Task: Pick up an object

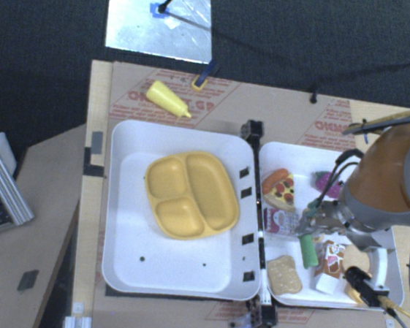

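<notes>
Low in the right-hand white bin (397, 281), the gripper (314, 222) hovers just above a green cylindrical object (308, 250); whether it's open, I cannot tell. Crowding neighbours, a pizza-slice toy (279, 187) included, could spoil the grasp.

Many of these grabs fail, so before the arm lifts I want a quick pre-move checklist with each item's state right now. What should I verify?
1. Gripper is over the right bin: ok.
2. Gripper is near a target, the green object: ok.
3. An object sits between the fingers: cannot tell.
4. Neighbours leave room: not ok; the pizza slice and carton crowd close.
5. Yellow tray in the left bin is out of the way: ok.
</notes>
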Tool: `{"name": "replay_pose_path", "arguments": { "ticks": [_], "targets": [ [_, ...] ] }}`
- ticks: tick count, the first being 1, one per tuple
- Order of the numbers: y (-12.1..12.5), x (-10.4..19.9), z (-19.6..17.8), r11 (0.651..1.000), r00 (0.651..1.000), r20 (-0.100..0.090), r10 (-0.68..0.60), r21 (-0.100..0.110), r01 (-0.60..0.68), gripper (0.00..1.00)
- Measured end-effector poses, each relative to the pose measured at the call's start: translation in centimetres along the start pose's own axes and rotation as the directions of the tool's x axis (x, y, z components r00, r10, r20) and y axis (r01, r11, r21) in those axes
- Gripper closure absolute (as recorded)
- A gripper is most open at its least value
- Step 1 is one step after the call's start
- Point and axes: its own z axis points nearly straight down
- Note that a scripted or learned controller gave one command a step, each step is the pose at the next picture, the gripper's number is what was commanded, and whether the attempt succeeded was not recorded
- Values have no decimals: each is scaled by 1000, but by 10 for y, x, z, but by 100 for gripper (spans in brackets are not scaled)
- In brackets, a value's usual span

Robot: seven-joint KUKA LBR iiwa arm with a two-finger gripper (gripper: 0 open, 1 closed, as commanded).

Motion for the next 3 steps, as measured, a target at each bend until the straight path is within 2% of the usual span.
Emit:
{"name": "replay_pose_path", "arguments": {
  "ticks": [1, 2, 3],
  "targets": [
    [-7, -1, -49, 1000, 1000, 1, 0, -2, 0, 100],
    [-5, -1, -80, 1000, 1000, 0, 0, -1, 0, 100],
    [30, 42, -75, 1000, 1000, -2, -5, 1, 5, 100]
  ]
}}
